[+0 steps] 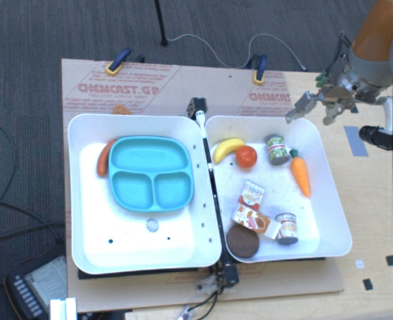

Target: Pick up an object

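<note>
My gripper (311,114) hangs above the far right rim of the right bin (335,213), fingers spread open and nothing between them. Below it in the right bin lie a yellow banana (227,148), a red tomato (246,156), a small green-labelled can (275,149) and an orange carrot (301,175). Nearer the front are a small carton (251,195), a flat snack packet (251,219), a second small can (287,228) and a round brown cookie (242,241). The green-labelled can and the carrot lie closest to the gripper.
The left bin (83,199) holds a blue divided plate (151,173), a sausage (104,157) by the plate's left edge and a small clear disc (152,225). Two clamps (119,60) (259,69) grip the board's far edge. A black latch (197,107) sits between the bins.
</note>
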You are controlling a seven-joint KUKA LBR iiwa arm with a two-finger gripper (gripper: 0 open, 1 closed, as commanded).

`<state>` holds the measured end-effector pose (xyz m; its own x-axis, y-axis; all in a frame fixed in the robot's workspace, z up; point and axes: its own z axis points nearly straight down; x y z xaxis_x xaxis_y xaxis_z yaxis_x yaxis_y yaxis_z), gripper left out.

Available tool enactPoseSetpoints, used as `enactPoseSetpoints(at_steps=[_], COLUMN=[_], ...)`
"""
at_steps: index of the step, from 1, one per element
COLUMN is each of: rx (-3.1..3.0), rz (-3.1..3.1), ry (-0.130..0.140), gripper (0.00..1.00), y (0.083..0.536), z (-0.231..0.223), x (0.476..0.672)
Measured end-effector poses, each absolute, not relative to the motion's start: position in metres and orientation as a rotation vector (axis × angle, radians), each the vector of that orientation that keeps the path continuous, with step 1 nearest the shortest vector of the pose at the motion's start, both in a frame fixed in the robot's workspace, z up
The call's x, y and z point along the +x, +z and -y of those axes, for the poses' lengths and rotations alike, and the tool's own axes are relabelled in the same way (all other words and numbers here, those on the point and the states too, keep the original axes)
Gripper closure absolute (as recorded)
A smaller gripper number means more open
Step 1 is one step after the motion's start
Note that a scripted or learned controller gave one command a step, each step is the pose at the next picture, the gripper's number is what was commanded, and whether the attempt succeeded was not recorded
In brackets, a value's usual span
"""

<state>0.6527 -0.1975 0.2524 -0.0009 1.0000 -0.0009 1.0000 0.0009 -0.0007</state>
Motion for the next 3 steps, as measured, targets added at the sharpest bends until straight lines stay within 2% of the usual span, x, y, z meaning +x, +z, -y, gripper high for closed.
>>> enactPoseSetpoints(at_steps=[1, 2, 3], rx=[2.222, 2.213, 2.213], rz=[-2.226, -2.216, -2.214], ry=[-0.005, 0.007, 0.008], gripper=[0.0, 0.0, 1.0], y=[0.115, 0.088, 0.099], z=[0.194, 0.166, 0.167], x=[0.667, 0.597, 0.598])
